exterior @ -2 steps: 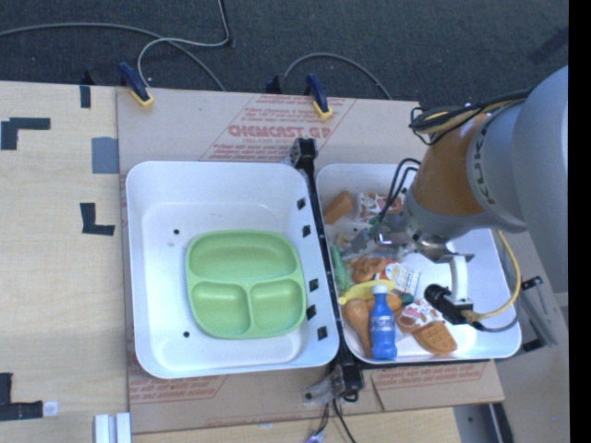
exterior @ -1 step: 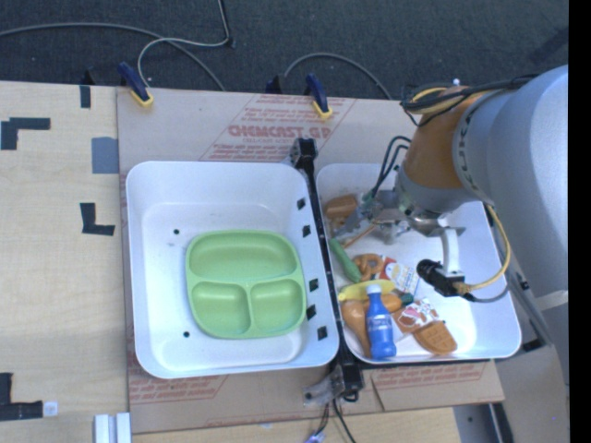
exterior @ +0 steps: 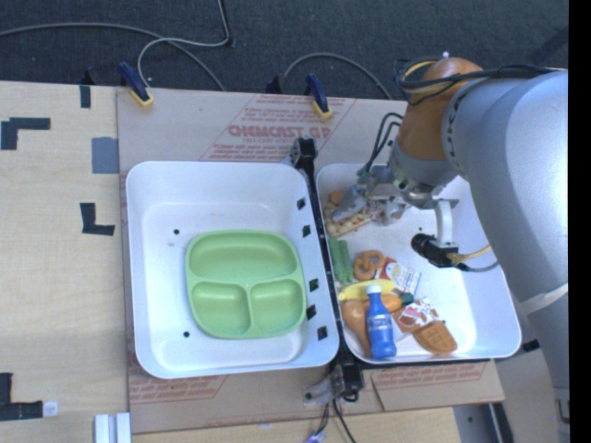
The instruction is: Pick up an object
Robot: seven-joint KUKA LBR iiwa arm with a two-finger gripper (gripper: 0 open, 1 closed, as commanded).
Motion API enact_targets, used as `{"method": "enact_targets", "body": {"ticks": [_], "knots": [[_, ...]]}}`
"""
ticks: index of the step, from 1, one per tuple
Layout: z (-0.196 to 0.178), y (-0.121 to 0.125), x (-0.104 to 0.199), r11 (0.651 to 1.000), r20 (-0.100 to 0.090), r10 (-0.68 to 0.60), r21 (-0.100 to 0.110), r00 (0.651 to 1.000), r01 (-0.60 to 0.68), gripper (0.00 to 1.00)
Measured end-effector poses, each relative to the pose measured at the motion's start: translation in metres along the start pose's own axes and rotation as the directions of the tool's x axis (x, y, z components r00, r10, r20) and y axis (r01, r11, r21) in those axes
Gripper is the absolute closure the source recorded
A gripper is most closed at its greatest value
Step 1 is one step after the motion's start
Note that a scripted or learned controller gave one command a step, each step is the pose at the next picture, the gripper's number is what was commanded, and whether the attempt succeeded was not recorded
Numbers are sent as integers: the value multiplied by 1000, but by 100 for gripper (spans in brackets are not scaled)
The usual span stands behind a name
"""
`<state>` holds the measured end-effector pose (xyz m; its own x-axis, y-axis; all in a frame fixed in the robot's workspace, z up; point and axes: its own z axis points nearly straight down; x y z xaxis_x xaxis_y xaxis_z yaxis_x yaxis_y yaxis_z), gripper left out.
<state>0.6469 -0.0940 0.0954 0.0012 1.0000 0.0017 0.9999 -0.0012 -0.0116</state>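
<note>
my fingers [exterior: 355, 209] low in right bin's [exterior: 494, 314] upper-left corner | spread unclear, cannot tell | toy pile [exterior: 388, 307] lies below them, toward frame bottom

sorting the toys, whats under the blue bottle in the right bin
The blue bottle lies on top of orange toy food and a yellow piece. Whatever sits directly beneath its body is covered.

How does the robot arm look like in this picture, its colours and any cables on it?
The arm is a thick, rounded, grey tube with an orange band above the wrist. Below the band sits a metallic gripper. Thin dark cables run down beside the wrist, and a black connector with a yellowish cable hangs nearby.
</note>
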Motion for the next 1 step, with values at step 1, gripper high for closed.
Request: {"method": "enact_targets", "body": {"ticks": [1], "knots": [[4,-70,-13,1000,1,-2,-17,1000,2,0]]}}
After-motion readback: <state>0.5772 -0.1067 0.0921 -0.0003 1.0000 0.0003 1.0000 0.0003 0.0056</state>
